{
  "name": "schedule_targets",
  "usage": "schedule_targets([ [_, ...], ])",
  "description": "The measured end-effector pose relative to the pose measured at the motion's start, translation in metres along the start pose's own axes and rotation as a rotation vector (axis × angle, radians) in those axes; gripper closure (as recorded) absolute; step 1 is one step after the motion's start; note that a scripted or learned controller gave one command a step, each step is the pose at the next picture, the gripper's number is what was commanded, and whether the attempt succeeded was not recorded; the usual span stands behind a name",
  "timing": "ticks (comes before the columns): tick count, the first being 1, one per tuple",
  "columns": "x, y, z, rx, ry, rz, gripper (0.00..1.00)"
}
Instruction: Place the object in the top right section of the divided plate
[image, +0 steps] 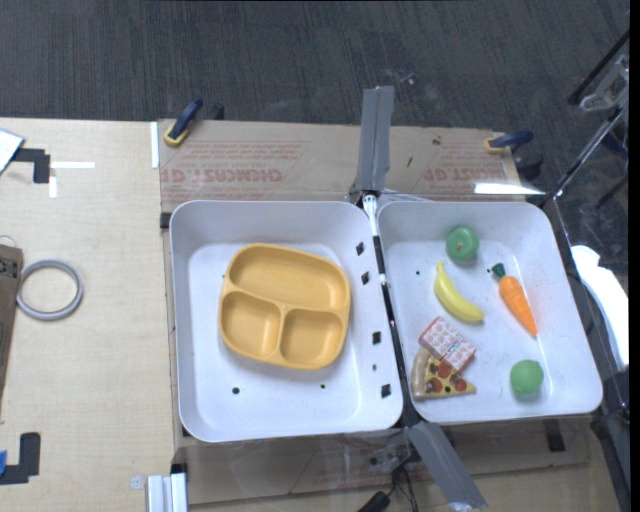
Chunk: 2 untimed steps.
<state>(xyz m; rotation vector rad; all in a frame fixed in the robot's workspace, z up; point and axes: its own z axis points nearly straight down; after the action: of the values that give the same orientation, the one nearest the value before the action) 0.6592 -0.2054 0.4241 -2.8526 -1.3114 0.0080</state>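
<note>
With the claw's state impossible to tell, the banana (458, 294), crowded by the waffle (446, 341) at its five o'clock, could slip and miss the divided plate (285, 304).

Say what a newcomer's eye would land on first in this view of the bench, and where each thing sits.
First comes the yellow divided plate, alone in the left bin. Next, the toy food scattered in the right bin: a banana and carrot in the middle, a green apple above them, a green ball and pizza slice near the front. A tape roll lies on the bench far left.
</note>
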Motion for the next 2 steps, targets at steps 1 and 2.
schedule_targets([
  [1, -0.0101, -0.0127, 0.0125, 0.000, 0.000, -0.088, 0.00],
  [2, -0.0102, -0.0127, 0.0125, 0.000, 0.000, -0.088, 0.00],
])
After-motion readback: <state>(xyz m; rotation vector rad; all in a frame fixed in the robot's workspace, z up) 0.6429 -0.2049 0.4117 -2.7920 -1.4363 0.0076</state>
